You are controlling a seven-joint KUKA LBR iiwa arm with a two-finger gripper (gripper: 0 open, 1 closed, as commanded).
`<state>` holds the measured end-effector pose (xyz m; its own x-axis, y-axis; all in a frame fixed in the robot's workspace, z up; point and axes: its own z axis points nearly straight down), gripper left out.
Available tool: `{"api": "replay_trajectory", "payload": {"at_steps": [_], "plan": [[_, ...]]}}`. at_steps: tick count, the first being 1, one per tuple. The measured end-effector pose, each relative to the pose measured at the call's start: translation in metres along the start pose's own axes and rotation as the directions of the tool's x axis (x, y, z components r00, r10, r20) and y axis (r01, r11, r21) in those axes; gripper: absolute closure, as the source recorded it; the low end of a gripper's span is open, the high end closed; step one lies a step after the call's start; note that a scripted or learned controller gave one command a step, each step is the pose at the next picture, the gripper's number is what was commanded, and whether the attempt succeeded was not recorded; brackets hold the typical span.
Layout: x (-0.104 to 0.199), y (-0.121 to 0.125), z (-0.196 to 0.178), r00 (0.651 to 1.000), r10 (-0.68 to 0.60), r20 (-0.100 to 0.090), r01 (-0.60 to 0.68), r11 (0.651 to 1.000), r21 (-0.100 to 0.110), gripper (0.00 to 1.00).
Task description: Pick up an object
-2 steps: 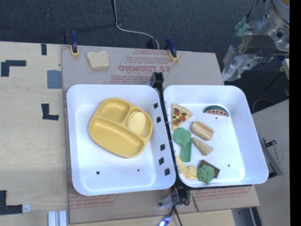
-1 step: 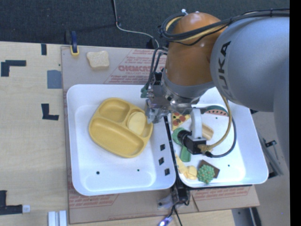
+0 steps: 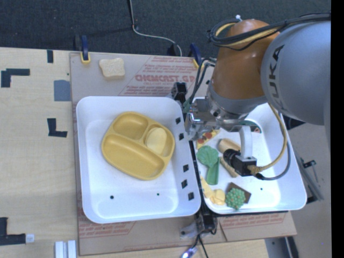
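Toy food (image 3: 220,172) lies in a cluster in the right bin (image 3: 290,195): a green leaf, a yellow piece, a broccoli floret on something brown. Over that bin's upper left hangs the tool (image 3: 203,123) (the wrist hides it, so its grip I cannot tell). A yellow divided tray (image 3: 137,144) sits in the left bin (image 3: 91,144).

Wooden bench (image 3: 32,160) under cardboard sheet (image 3: 156,77), two bins (image 3: 88,144)

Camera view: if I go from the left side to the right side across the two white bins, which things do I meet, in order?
Left bin → yellow divided plate → green leaf-shaped toy → small green bumpy piece → right bin.
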<state>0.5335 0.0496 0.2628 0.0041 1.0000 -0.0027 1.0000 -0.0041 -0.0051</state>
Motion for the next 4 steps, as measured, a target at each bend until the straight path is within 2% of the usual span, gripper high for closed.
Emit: {"api": "replay_trajectory", "payload": {"at_steps": [1, 2, 3, 4], "plan": [[0.057, 0.037, -0.026, 1.000, -0.011, -0.004, 0.011, 1.000, -0.007, 1.00], [0.156, 0.093, -0.039, 1.000, -0.015, -0.006, 0.015, 1.000, -0.010, 1.00], [0.185, 0.052, 0.124, 1.000, -0.009, 0.002, 0.009, 1.000, 0.013, 1.00], [0.185, 0.101, 0.004, 1.000, -0.007, -0.006, 0.007, 1.000, -0.017, 1.00]]}}
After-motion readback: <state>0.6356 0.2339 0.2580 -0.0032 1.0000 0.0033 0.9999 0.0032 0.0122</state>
